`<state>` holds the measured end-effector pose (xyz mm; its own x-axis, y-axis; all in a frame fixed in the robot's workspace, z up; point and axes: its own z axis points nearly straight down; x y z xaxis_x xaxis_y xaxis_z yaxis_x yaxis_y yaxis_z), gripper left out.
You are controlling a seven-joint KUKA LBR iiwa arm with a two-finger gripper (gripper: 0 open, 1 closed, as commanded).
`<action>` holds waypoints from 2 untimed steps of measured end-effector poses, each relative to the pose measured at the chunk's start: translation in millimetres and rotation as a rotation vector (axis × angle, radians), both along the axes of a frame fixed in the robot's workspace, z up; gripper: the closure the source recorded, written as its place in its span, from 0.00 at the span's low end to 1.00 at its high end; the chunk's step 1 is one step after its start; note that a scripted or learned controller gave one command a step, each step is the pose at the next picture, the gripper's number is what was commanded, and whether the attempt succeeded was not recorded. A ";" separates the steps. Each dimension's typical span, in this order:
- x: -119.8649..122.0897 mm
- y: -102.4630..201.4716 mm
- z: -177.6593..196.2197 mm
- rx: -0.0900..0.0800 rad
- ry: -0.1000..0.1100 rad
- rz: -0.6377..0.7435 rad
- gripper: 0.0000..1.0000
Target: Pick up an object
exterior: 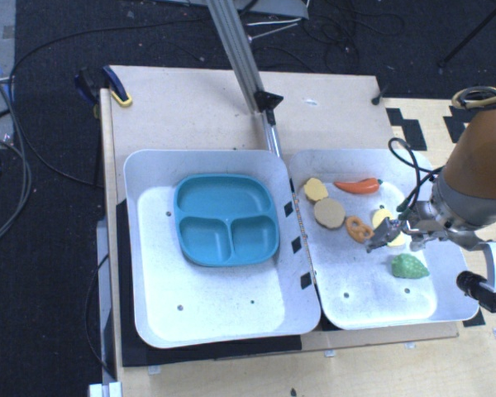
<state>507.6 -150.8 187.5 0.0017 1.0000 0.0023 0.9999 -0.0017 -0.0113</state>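
jaws: state unclear, over yellow object [383, 218] | right bin [347, 304] | no legible writing

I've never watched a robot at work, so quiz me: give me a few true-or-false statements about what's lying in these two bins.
1. The blue three-compartment plastic plate lies in the left white bin. True.
2. The red chili pepper lies on that plate. False: it lies in the right white bin.
3. The green leafy toy vegetable lies in the right bin, near the arm's gripper. True.
4. The plate's compartments hold toy food. False: they look bare.
5. The orange pretzel-shaped ring lies beside the round tan disc. True.
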 end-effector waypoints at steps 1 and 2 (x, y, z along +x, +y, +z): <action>2.8 0.1 5.0 -0.002 -0.010 0.002 0.00; 4.1 -1.7 -58.7 -0.001 -0.006 0.000 0.00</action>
